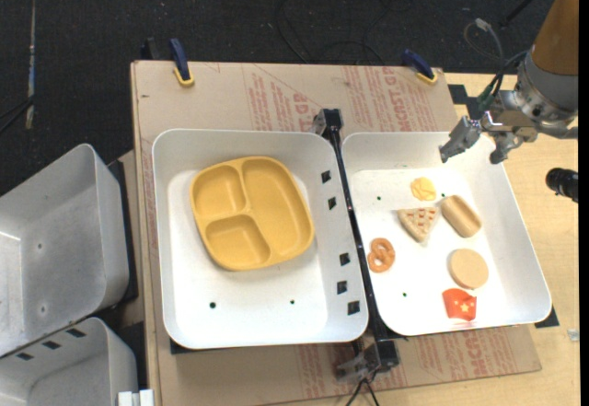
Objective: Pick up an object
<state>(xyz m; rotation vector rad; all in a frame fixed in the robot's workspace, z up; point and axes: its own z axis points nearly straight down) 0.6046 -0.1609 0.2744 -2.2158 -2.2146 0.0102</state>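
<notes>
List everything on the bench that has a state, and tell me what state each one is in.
End effector: open, holding nothing, above the right bin's far edge.
Yellow tray: right side up in the left bin, its compartments bare.
Pretzel: flat in the right bin.
Pizza slice: flat.
Hot dog bun: on its side.
Red piece: near the front rim.

bench board (276, 87) | red printed lettering, reversed | not readable | no other text legible

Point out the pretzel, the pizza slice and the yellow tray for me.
pretzel (381, 254), camera view, on its middle.
pizza slice (419, 223), camera view, on its middle.
yellow tray (250, 211), camera view, on the divider between its compartments.
</notes>
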